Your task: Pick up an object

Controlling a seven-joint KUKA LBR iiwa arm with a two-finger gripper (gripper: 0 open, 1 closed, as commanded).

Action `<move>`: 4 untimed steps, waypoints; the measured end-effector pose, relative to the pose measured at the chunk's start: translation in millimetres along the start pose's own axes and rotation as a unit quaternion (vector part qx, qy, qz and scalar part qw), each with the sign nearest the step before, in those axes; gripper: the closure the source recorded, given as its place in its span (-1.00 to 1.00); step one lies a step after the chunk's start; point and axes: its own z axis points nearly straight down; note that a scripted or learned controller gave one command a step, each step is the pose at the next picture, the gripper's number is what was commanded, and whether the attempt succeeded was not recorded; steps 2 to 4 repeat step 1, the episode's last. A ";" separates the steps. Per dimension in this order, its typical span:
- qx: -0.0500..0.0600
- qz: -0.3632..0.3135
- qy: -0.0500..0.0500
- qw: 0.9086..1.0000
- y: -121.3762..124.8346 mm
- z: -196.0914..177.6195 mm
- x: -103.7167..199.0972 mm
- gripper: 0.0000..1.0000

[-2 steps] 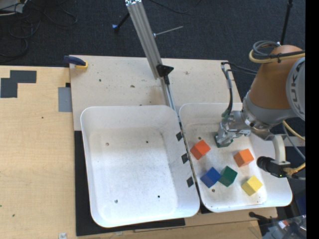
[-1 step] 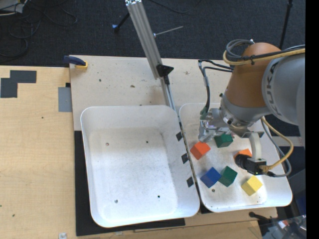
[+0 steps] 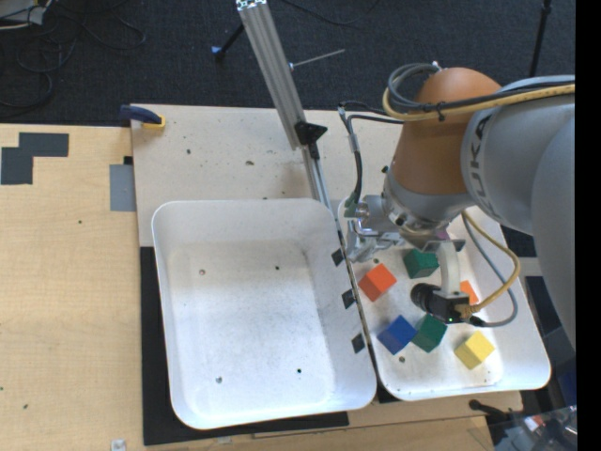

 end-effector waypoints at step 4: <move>0.001 0.000 0.000 1.000 6.0 7.0 47.1 1.00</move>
